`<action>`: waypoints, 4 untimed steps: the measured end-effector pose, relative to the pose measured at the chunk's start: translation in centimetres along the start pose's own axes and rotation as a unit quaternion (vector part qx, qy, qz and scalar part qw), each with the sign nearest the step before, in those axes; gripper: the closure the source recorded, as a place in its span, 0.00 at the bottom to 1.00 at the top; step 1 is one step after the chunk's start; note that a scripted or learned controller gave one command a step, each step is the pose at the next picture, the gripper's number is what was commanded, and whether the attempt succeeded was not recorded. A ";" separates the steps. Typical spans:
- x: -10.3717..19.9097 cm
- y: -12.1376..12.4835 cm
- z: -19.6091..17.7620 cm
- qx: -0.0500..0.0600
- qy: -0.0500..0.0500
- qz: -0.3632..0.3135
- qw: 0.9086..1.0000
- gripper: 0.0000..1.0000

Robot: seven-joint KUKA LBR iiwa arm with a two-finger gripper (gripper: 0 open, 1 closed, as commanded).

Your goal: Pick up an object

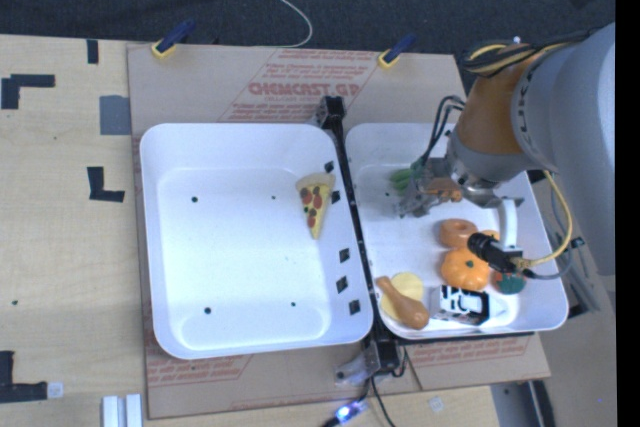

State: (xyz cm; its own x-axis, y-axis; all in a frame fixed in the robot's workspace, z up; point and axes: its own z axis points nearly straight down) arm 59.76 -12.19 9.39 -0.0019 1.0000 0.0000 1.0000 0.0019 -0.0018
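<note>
You see the end effector (412, 199) low in the right bin (375, 150), beside a green object (405, 179); its opening cannot be told. The pizza slice (316, 201) lies in the left bin (180, 140) against the divider, tip pointing toward the near edge.

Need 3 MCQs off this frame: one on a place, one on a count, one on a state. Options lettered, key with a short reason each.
1. Where does the pizza slice toy lie?
A. Left bin, by the divider
B. Right bin, near corner
C. On the cardboard outside the bins

2. How many toys lie in the left bin?
A. One
B. Three
C. Five

3. Where is the gripper now?
A. Over the left bin
B. Low in the right bin, at the green toy
C. Raised clear above the bench edge

Answers:
1 A, the slice sits at the left bin's right wall.
2 A, the slice is the one toy there.
3 B, the gripper is down in the right bin beside the green toy.
</note>
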 end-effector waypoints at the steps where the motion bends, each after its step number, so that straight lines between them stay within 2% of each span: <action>1: -4.7 -4.9 -8.9 -0.003 -0.002 0.003 1.000 1.00; 2: -10.4 -11.4 -5.9 0.002 0.000 0.004 1.000 1.00; 3: -10.2 -11.3 -19.0 -0.007 -0.003 0.000 1.000 1.00; 4: -10.2 -11.3 -32.2 -0.008 -0.003 -0.001 1.000 1.00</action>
State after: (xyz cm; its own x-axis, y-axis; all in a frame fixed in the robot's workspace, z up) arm 48.50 -22.41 41.61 -0.0030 1.0000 -0.0067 0.9999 0.0031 0.0145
